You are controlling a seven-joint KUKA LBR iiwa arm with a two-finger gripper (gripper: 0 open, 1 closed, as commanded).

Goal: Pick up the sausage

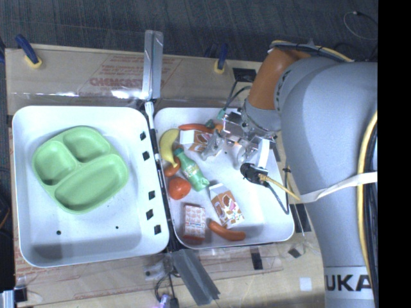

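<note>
**Right bin, arm low over the upper items: sausage not yet taken**

Arm (321, 127): grey, orange band above the wrist, reaching in from the right and low over the upper half of the right bin (273, 201).

Left bin (38, 236): holds a green divided plate (80, 167), well apart from the work.

Right bin, contents: banana (168, 145) and green bottle (191, 170) along the left wall; tomato (179, 187) below them; two printed packets (226, 208) and (194, 220) toward the near edge.

Sausage (226, 231): reddish-orange, lying flat at the near edge of the right bin, just beside the two packets and possibly touching one. A similar reddish piece (192, 128) lies at the far edge beside the pincer; I judge the near one the likelier target, though either could pass.

Pincer (234, 145): fingers point down, appearing parted, with nothing seen between them. Whether a fingertip touches the small brown packet (200, 144) next to it, I cannot tell.

Handling note: to do the step well, bring the pincer toward the near edge, turn the fingers across the sausage's short axis, and descend at its middle, clear of the packets and the bin wall, before clenching.
</note>
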